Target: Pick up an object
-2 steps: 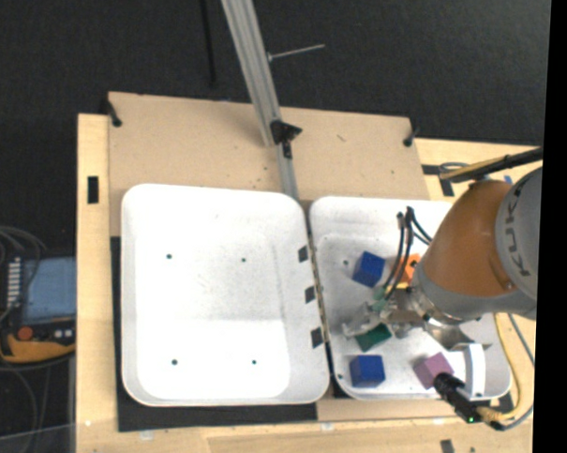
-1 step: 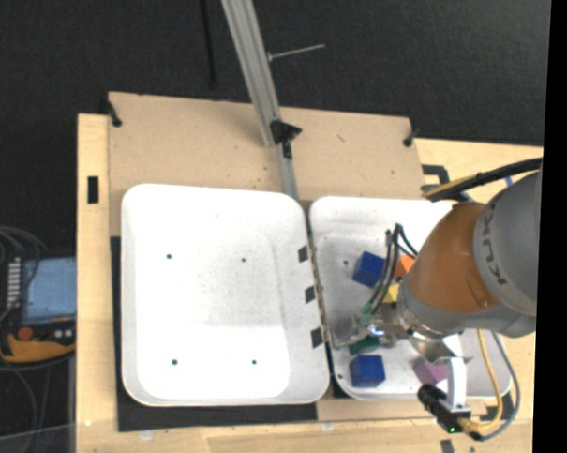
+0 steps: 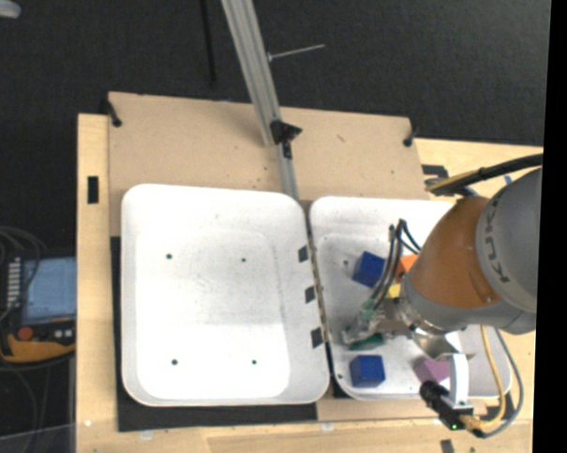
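Claw (image 3: 365, 330), grip state impossible to tell, hangs low in the right bin (image 3: 333, 218) over a green object (image 3: 360, 342), between two blue blocks (image 3: 369, 268); reaching, I judge. Next: clamp, lift.

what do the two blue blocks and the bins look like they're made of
The two blue blocks look like solid foam or matte plastic: even colour, flat faces, no shine, though the view is too coarse to say which. The left bin and right bin look like moulded plastic with a dull white finish, judging by their rounded corners and raised rims.
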Tool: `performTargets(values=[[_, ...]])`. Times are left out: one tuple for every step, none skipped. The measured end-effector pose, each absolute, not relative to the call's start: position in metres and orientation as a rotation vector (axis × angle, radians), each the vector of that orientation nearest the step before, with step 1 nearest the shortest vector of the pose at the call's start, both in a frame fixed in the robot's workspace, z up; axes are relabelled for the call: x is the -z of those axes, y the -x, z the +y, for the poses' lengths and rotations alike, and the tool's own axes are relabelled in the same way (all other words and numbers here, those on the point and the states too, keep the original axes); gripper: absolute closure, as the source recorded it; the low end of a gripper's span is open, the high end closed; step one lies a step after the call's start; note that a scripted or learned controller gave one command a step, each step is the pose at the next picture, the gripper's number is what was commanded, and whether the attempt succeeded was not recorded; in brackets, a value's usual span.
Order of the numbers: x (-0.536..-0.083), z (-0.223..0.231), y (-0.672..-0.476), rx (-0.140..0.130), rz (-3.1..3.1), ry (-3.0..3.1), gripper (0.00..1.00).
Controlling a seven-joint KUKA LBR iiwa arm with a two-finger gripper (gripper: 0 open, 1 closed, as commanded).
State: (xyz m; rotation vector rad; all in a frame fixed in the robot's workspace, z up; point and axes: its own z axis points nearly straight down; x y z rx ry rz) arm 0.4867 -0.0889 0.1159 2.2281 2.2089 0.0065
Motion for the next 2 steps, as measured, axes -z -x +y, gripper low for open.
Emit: performTargets(values=[[-0.180,-0.091,-0.491,-0.007,2.221,-2.213,1.00],[-0.233,-0.092,-0.493,-0.007,2.222,-2.212,1.00]])
